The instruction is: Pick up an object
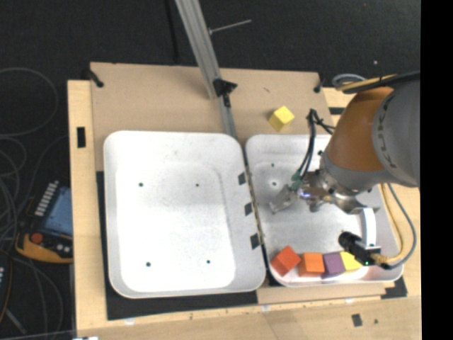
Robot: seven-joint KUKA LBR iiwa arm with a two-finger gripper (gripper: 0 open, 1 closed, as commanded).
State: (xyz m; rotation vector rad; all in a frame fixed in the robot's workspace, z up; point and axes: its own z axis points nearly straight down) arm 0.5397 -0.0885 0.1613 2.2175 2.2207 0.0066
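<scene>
While gripper (283,200) hovers over bare floor of right bin (263,147), can't tell its state; approach stage, needs to shift twd orange block (287,259).

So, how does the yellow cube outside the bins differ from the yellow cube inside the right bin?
The outside yellow cube lies alone on the brown board, above the right bin; the inside yellow cube sits in a row beside the purple cube. The outside one looks turned cornerwise; the inside one lies along the bin's lower wall. Both look alike in colour and size.
</scene>
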